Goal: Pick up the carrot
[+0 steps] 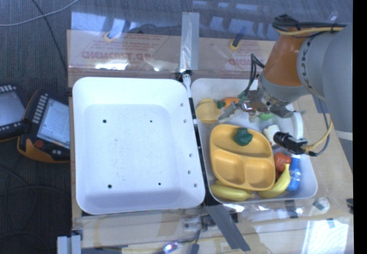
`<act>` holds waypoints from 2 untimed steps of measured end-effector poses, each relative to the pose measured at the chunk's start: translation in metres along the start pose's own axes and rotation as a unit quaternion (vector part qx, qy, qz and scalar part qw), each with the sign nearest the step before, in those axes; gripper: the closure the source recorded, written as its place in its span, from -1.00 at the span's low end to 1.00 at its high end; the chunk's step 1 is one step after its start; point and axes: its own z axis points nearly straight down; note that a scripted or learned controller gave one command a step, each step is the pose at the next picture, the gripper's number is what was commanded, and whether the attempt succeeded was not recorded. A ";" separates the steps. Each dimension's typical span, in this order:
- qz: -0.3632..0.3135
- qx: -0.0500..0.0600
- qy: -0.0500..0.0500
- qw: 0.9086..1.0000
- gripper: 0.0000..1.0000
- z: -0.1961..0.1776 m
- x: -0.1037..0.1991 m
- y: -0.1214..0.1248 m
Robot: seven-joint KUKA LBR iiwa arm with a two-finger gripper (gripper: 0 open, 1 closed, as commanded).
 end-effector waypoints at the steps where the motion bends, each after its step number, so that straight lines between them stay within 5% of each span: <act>1: -0.050 0.016 0.005 0.999 -1.00 0.026 -0.011 0.051; 2: -0.017 0.006 0.003 1.000 -1.00 0.029 -0.077 0.048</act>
